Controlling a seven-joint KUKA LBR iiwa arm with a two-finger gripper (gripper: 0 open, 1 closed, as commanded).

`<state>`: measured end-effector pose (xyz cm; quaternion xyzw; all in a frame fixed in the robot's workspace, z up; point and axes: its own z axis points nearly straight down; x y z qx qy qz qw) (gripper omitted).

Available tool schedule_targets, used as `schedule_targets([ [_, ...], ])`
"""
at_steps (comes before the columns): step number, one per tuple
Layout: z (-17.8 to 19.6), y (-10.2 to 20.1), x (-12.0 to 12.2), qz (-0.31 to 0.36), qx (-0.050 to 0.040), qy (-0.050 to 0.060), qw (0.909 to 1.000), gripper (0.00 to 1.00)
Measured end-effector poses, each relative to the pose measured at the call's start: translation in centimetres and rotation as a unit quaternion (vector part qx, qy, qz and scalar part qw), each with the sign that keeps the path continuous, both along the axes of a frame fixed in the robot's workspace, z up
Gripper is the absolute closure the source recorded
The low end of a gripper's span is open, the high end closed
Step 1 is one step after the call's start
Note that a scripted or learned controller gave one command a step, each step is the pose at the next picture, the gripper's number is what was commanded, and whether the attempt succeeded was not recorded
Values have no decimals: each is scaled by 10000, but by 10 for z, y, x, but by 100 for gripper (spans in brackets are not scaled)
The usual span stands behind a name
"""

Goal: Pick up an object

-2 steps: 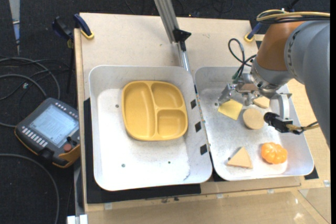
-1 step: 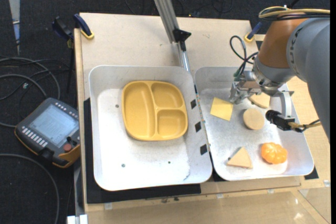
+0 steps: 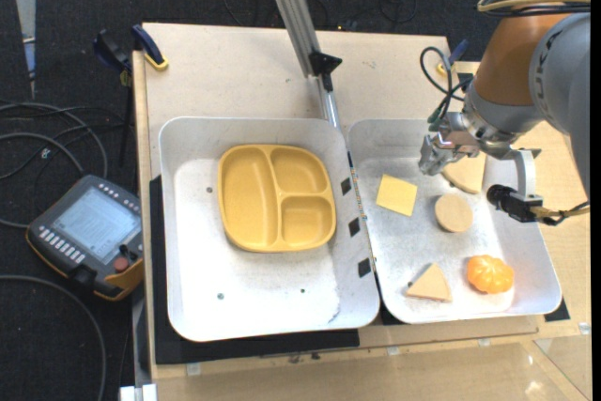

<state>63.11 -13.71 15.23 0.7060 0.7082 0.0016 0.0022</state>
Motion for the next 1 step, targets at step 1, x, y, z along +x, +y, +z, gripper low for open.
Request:
schedule_targets([
  [1, 47, 6, 8, 5, -1, -8, 10000, 100],
])
